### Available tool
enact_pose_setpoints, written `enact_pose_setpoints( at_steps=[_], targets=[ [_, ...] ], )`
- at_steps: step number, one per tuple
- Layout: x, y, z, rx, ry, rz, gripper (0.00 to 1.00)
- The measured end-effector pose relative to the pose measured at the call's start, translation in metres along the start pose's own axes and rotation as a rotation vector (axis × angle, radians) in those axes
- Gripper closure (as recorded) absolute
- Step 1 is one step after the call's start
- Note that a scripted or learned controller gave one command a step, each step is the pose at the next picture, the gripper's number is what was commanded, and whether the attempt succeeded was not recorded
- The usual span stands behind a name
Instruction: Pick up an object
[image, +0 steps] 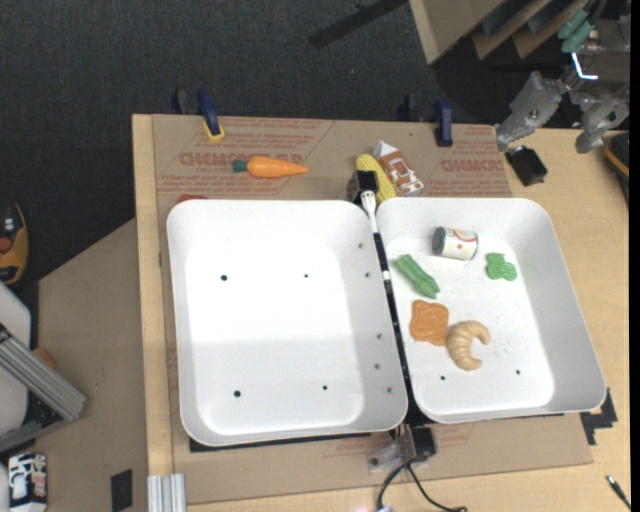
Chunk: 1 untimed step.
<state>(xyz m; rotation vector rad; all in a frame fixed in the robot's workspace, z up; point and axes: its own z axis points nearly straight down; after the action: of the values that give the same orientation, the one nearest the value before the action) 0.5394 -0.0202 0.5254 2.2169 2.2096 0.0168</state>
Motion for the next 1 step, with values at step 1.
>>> enact_pose_setpoints(
  at_steps=[1],
  targets=[
    [0.0028,0.0023,-0.0032,0.009,-0.002,-0.004,1.00]
  ],
)
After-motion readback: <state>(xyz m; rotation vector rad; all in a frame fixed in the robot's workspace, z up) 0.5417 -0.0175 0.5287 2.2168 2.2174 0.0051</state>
